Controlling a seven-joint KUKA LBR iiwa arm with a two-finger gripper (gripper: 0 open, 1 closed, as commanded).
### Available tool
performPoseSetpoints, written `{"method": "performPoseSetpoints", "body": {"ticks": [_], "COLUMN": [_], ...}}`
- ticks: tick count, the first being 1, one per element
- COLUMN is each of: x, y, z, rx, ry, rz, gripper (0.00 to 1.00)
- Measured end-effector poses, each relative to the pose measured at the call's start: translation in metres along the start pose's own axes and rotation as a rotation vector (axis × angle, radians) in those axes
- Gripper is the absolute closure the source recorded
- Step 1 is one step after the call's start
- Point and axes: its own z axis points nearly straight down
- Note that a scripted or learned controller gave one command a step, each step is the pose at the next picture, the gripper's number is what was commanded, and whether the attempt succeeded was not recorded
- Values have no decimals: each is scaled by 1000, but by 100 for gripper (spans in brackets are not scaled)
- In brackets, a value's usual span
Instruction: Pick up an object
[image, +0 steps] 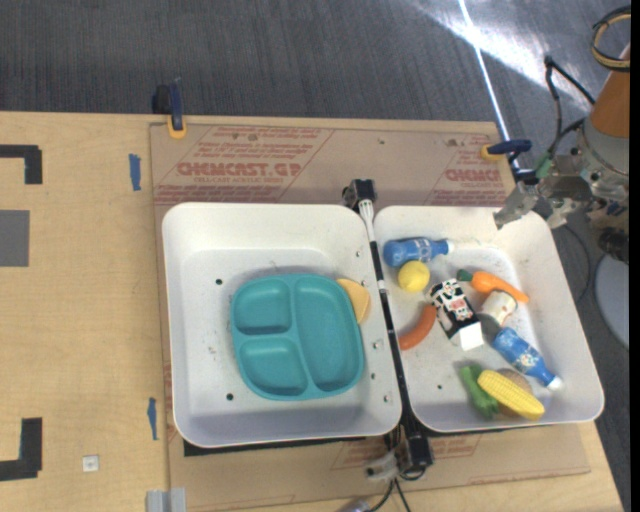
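The gripper (522, 205) hangs at the far right corner of the right bin (580, 330), above the rim, and holds nothing. Whether its fingers are spread or pressed together I cannot tell, since that part of the view is small and mixed with cables.

The things to pick lie all in the right bin, close to each other. A blue bottle (415, 250) lies near the far wall with a yellow ball (414, 276) just beside it. In the middle there is a black-and-white toy (453, 300), touching a white block (470, 333), with an orange carrot (497, 286) to the right and an orange sausage (418, 328) to the left. Nearer the front there is a second blue bottle (523, 356) and a corn cob (511, 392) against a green piece (476, 389).

The main risk, I think, is this crowding: coming down in the middle, a finger may land on a neighbour and push the target away. The ball may roll off, and the smooth bottles may slip out. Close to the wall, a finger may strike the rim.

The left bin (190, 330) bears a teal divided plate (296, 336) with a yellow piece (355, 297) at its edge. Both bins stand on a brown sheet (260, 165) over a light wooden bench (80, 300), clamped at the far side. Behind it is grey carpet (300, 50).
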Motion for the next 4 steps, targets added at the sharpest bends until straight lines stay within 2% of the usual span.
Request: {"method": "performPoseSetpoints", "body": {"ticks": [1, 2, 3, 4], "x": [6, 46, 93, 96], "y": [-44, -73, -86, -86], "z": [123, 122, 119, 110], "rx": [-2, -2, -10, -10], "ry": [-1, 0, -15, -8], "rz": [-353, -459, -383, -384], "gripper": [0, 0, 0, 100]}}
